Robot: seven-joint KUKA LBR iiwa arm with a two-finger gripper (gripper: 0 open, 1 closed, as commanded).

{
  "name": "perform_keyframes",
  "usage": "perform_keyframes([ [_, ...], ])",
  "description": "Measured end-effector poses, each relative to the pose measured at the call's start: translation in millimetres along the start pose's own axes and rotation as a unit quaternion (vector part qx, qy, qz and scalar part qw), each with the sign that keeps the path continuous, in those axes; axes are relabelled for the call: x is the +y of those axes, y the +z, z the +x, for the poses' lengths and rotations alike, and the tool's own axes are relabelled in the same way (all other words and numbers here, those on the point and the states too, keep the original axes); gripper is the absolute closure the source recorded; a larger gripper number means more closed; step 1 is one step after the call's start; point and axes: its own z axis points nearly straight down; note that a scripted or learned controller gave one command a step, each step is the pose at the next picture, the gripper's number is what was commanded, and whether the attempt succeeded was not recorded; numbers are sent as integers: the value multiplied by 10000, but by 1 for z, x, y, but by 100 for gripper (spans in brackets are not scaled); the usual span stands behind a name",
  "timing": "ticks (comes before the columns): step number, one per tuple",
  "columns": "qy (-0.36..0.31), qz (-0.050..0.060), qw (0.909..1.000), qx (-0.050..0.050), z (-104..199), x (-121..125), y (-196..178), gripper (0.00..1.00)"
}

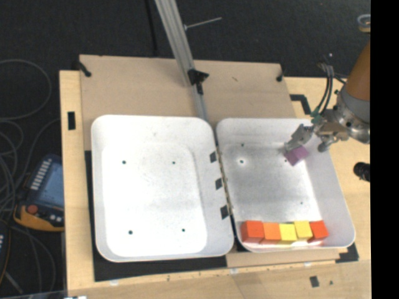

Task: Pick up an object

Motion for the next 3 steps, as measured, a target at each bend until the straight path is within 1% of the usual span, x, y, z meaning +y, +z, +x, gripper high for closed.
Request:
perform_keyframes([
  [1,17,-10,10000,-7,-18,8,150,0],
  [2,-11,-35,10000,-9,-27,90,147,0],
  [3,-31,-16,10000,-23,-29,87,135,100],
])
